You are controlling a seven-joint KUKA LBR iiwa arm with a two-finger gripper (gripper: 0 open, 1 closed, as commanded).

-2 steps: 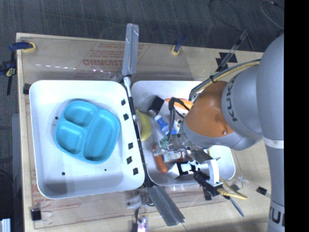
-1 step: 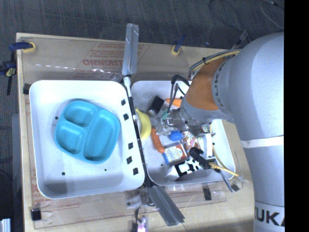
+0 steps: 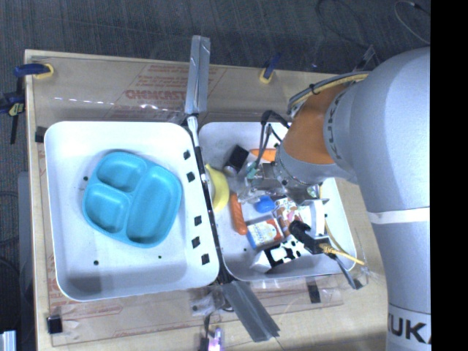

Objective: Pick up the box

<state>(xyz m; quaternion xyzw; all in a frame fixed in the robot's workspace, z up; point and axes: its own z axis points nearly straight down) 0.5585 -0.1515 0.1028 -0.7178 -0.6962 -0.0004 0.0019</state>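
Observation:
A small box (image 3: 262,233) printed in blue, white and orange lies in the right bin (image 3: 219,134), toward its front. My gripper (image 3: 259,189) is down inside this bin, just behind the box and over a cluster of small items. Nothing shows as lifted. The arm's orange band (image 3: 313,134) and grey body cover the bin's right half.
A blue compartment tray (image 3: 131,196) rests in the left bin (image 3: 66,269). In the right bin, a yellow item (image 3: 216,185) leans on the left wall, an orange item (image 3: 238,216) lies beside it, and a black item (image 3: 236,156) sits at the back.

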